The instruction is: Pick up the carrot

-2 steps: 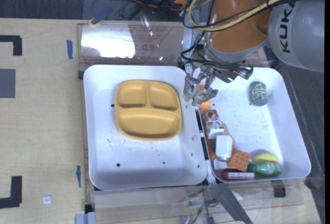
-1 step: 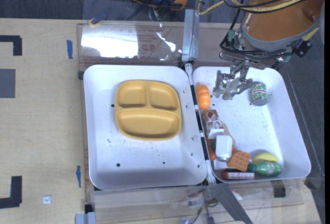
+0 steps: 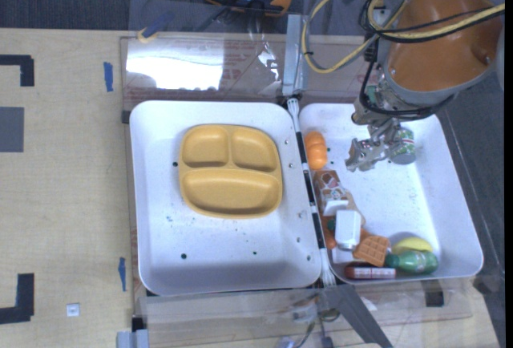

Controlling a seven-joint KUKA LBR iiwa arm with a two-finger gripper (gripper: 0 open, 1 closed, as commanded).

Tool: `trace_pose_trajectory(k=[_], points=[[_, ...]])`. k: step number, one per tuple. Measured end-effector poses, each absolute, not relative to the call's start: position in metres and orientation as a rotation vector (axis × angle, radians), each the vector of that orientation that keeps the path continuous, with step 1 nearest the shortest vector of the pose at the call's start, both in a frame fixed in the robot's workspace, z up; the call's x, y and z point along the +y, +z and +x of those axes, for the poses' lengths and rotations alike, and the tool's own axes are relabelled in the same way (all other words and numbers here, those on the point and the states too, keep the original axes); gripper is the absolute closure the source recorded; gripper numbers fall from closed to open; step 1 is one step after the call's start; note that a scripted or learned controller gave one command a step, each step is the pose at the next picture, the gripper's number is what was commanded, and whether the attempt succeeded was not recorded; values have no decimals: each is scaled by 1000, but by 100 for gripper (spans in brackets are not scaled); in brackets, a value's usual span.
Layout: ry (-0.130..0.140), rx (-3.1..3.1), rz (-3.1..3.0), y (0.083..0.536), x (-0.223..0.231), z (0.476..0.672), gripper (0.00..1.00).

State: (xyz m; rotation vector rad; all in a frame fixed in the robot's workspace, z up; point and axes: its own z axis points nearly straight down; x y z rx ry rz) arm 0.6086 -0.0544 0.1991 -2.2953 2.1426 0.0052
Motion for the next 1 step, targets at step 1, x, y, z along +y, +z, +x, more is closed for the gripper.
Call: trace_pose_trajectory(k=[1], points=[[-2, 1927, -2471, 203, -44, 634, 100]])
